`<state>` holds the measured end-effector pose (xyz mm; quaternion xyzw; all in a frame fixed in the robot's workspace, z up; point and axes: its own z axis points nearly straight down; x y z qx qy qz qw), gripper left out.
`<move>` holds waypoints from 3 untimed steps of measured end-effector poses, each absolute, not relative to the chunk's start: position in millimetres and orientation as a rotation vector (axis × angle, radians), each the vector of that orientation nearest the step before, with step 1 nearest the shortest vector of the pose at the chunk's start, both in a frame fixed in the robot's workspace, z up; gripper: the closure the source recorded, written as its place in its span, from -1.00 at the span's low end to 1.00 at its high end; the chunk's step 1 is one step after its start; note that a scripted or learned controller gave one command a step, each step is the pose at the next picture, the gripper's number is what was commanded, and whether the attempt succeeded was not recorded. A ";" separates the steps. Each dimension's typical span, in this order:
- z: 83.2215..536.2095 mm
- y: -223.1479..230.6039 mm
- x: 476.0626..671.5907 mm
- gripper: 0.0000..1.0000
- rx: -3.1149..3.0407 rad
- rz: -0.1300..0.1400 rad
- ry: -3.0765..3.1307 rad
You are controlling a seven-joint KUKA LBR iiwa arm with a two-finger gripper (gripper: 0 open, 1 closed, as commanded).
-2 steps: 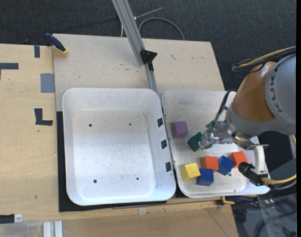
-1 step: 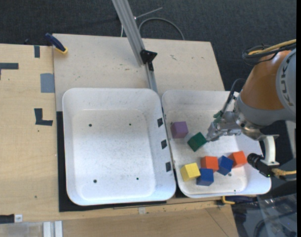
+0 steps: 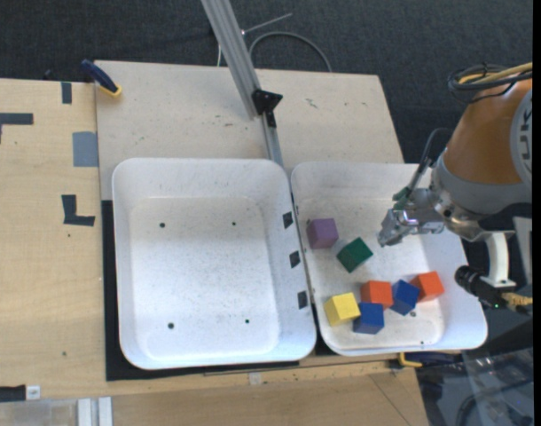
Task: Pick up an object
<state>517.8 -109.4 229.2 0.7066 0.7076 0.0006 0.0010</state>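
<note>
While the pincer (image 3: 396,229) hangs over the right bin (image 3: 448,327), I cannot tell whether it is apart or together; nothing is visibly held. Cubes lie in that bin: green cube (image 3: 354,255) nearest, just left of and below the tip; purple cube (image 3: 322,232) further left; yellow cube (image 3: 342,307), two blue and two orange clustered near the front. Judgement: take the green one, since it stands apart. Centre above it, align with its tilted faces, descend straight. Left bin (image 3: 129,238) on the tabletop (image 3: 40,238) irrelevant.
</note>
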 end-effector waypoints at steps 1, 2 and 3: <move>221.8 -63.9 524.3 1.00 2.217 -0.001 2.229; 213.8 -6.4 529.5 1.00 2.217 -0.002 2.231; 209.5 46.5 531.8 1.00 2.216 -0.002 2.231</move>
